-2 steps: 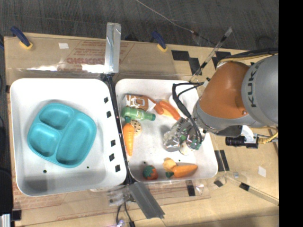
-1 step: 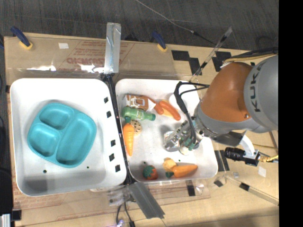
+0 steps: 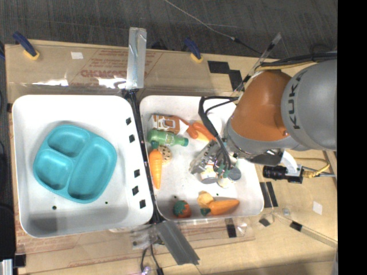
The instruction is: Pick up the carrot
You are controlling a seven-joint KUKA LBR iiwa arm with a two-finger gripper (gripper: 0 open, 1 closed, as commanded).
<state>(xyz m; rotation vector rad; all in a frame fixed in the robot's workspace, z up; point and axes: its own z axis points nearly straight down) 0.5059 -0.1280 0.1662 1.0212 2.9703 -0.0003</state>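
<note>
So, working left to right: left bin [image 3: 23, 153] holds a teal divided tray [image 3: 74, 162], irrelevant to the task. Right bin [image 3: 172, 101] carries the clutter. Nearest the divider lies a carrot [image 3: 155, 168], orange, long axis running roughly up-down in the camera view, its upper end close to a green bottle [image 3: 166, 137] and a small dotted piece. Above those sits a brown-and-white carton [image 3: 166, 122], with an orange item [image 3: 199, 131] just to its right. Along the lower wall: a red-and-green toy [image 3: 182, 209], then a second carrot-like piece [image 3: 221, 205] lying crosswise. Gripper [image 3: 211, 165] hangs over the bin's middle, right of the first carrot and apart from it; cannot tell whether it is open or closed, and nothing is visibly held. Judgement: step in hand is the approach. For a good grasp, centre over the carrot's thick upper half, align the closing direction across its narrow width, and descend clear of the bottle and divider wall.
</note>
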